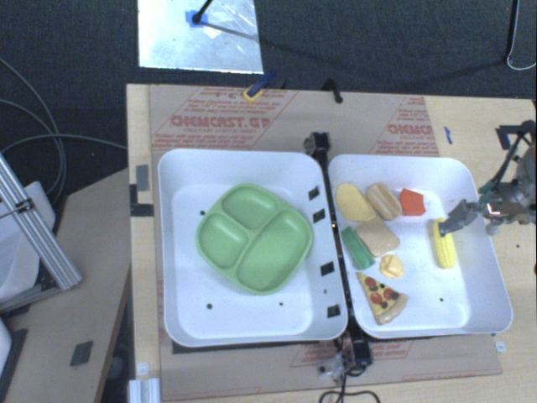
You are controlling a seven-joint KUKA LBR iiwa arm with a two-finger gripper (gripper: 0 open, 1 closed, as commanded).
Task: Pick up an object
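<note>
The right bin (482, 305) holds toy food. A yellow corn cob (444, 245) lies near its right side. At the back sit a yellow lump (353, 201), a tan bun (383, 199) and a red-orange piece (411, 201). Toward the middle are a green piece (357, 247), a beige slice (378, 237) and a small yellow piece (391, 266). A pizza slice (382, 297) lies at the front. My gripper (461, 217) reaches in from the right edge, just above and right of the corn cob's top end. I see nothing held in it.
The left bin (180, 309) holds a green divided plate (254, 238). A black divider with clips (329, 225) runs between the bins. A shiny metal sheet (200, 23) lies on the floor at the back. A metal frame (33, 225) stands at the left.
</note>
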